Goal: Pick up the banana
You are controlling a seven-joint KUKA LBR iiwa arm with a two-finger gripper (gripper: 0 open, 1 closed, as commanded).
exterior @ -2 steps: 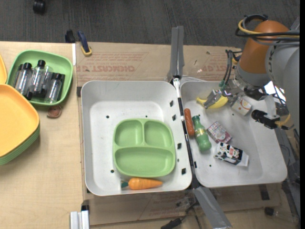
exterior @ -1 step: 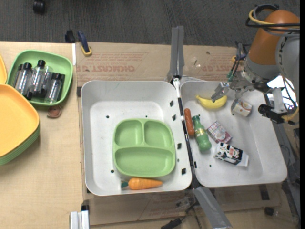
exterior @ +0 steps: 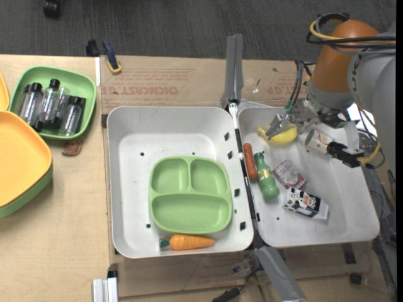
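Observation:
The banana [exterior: 285, 136] is small and yellow and sits at the back of the right bin [exterior: 352, 228], close to its far wall. My gripper [exterior: 277, 128] is right at the banana's upper left end, seemingly touching it, and the grey arm with its orange band [exterior: 337, 55] reaches in from the right above it. Part of the banana is hidden under the gripper. Whether the banana rests on the bin floor or is lifted cannot be told from this view.
The right bin also holds a red sausage [exterior: 249, 159], a green bottle [exterior: 267, 182], a pink packet [exterior: 288, 173], a black-and-white carton [exterior: 305, 204] and a white bottle [exterior: 321, 142]. The left bin [exterior: 126, 187] holds a green divided plate [exterior: 190, 195] and a carrot [exterior: 189, 242].

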